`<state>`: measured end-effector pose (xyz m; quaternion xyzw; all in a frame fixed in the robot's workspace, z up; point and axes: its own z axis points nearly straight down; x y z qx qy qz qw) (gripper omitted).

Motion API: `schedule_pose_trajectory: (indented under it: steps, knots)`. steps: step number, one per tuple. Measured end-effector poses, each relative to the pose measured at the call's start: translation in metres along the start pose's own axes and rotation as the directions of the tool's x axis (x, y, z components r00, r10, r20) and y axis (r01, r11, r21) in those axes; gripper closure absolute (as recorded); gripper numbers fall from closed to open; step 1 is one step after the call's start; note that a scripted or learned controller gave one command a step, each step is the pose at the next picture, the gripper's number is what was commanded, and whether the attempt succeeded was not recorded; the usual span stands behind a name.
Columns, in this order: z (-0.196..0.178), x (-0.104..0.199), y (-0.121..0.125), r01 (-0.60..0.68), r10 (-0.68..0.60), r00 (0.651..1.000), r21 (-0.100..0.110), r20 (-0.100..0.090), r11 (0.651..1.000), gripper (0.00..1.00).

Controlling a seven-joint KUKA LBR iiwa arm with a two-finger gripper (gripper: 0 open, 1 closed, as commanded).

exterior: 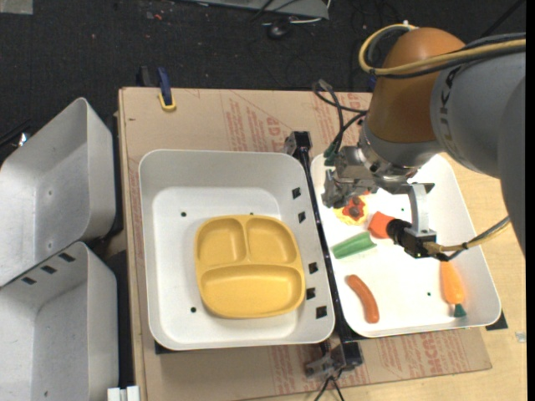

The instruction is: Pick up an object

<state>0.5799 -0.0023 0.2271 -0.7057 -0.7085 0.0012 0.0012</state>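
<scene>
Your KUKA arm reaches in from the right and hangs its gripper low over the upper-left corner of the right bin, 1 of 2 shallow white bins sitting side by side on the bench. The tool sits directly above a small yellow-and-red toy, which peeks out just below the metal; whether the tool is closed on it, open around it or merely above it, you cannot tell from this angle, since the wrist hides the contact.

Loose candidates lie close by in the same bin: a green piece just below the toy, a red-orange piece to its right, a sausage lower down, and a carrot near the right wall. They lie scattered and apart, which probably leaves room for a descent onto any 1.

The left bin carries a yellow divided tray, flat and centred, well apart from the arm.

Judged from the pose, you are at the grasp attempt, with the lift not yet made. Watch the crowding: the green and red-orange pieces lie near enough to be nudged.
</scene>
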Motion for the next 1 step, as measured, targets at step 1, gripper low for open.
schedule_pose_trajectory:
  steps: [1]
  knots:
    - [-0.0071, 0.0573, -0.0241, 0.003, -0.003, 1.000, 0.000, -0.001, 1.000, 1.00]
